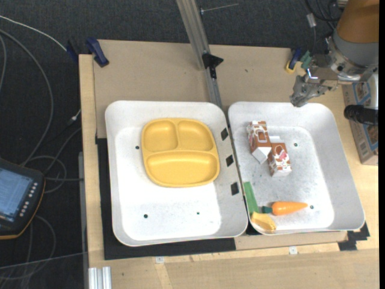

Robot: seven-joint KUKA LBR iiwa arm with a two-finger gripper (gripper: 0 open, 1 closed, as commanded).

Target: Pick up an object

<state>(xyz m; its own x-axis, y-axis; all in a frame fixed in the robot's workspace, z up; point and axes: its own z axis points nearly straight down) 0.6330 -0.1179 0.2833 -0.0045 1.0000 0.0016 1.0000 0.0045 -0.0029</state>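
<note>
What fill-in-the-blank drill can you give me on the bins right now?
1. The yellow plate lies in the ____ bin.
2. The carrot lies in the right bin, near its ____ edge.
3. The plate has ____ compartments.
4. The tool hovers over the right bin's ____ rim.

Missing words: left; front; three; back

Left shallow white bin [123,221] holds the yellow three-compartment plastic tray [179,151] toward its back. Right shallow white bin [343,161] has two small brown-and-white cartons [267,148] touching mid-bin; the orange toy carrot [289,208] lies in front, by the front rim.
</note>
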